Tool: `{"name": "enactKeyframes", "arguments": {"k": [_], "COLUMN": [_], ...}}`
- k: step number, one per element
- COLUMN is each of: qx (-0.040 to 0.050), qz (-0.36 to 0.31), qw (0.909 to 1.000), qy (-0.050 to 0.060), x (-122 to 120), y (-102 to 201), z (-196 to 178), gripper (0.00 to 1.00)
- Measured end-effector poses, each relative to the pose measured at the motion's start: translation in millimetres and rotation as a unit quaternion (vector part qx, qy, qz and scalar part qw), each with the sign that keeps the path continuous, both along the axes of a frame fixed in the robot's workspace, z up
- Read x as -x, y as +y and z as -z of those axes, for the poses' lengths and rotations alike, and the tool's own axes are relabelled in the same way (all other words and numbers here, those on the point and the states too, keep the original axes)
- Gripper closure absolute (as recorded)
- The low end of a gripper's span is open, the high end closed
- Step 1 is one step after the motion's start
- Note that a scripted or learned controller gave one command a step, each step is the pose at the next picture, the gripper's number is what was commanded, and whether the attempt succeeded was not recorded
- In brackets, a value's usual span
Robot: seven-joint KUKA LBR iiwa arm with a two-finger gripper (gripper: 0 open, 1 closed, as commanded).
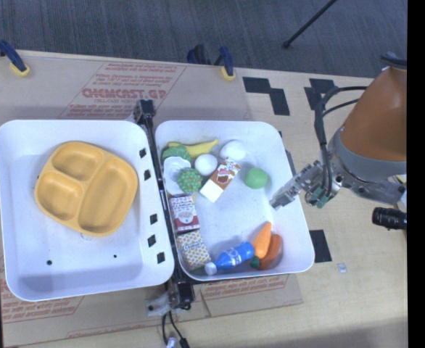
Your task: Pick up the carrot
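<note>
Nearest the lens, the carrot [262, 238] lay in the right bin's [292, 165] front corner, wedged between a blue bottle [233, 257] and a red piece [274, 248]. Beside that bin's right rim hung the pincer [294, 189]; its spread couldn't be told.

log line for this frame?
phase: approach | gripper: over right bin's right rim, holding nothing | carrot: in bin, near corner, beside blue bottle

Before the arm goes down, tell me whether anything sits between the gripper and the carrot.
Nothing visible does. The gripper hangs over the right bin's right rim, and the carrot lies below it near the bin's front corner. The blue bottle touches the carrot's far side, away from the gripper.
</note>
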State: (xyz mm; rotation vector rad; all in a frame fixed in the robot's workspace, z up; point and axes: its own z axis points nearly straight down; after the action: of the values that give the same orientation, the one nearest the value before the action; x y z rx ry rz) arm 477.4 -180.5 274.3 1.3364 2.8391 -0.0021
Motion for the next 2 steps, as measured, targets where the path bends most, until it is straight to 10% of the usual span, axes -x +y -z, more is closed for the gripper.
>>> {"name": "enactKeyframes", "arguments": {"k": [1,2], "qx": [-0.0006,-0.0024], "qz": [0.000,0.060], "qw": [1.0000,0.9982], "qy": [0.001,0.005], "x": [0,-31], "y": [1,-12], "z": [1,160], "gripper": [0.00,0.00]}}
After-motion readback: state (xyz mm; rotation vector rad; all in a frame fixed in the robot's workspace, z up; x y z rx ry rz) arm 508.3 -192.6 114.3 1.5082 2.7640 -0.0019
